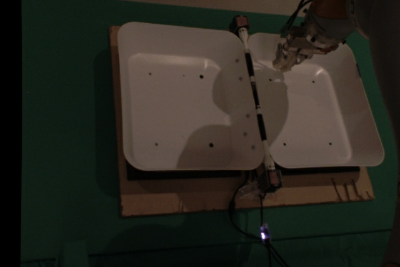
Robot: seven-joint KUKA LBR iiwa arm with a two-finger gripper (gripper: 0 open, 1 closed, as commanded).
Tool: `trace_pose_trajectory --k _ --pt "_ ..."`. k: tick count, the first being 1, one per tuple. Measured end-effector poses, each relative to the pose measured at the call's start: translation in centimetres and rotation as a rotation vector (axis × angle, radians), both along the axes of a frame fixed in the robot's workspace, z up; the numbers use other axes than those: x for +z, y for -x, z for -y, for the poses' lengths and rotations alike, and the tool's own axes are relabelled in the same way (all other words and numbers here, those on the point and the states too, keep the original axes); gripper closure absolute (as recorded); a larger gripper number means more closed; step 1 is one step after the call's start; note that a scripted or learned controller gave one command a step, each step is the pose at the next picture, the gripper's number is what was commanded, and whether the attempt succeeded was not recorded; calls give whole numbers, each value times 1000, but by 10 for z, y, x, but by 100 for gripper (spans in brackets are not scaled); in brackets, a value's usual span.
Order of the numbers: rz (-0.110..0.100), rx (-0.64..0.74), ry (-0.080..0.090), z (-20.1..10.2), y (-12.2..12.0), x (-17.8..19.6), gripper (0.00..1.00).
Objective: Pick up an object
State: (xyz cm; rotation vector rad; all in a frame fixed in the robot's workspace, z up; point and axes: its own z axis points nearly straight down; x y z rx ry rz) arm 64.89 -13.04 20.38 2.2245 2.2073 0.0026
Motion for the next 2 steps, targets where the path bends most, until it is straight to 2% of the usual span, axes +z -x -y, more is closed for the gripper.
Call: trace_pose_trajectory --k 2 --pt "4 5 -1 5 -7 95 100"
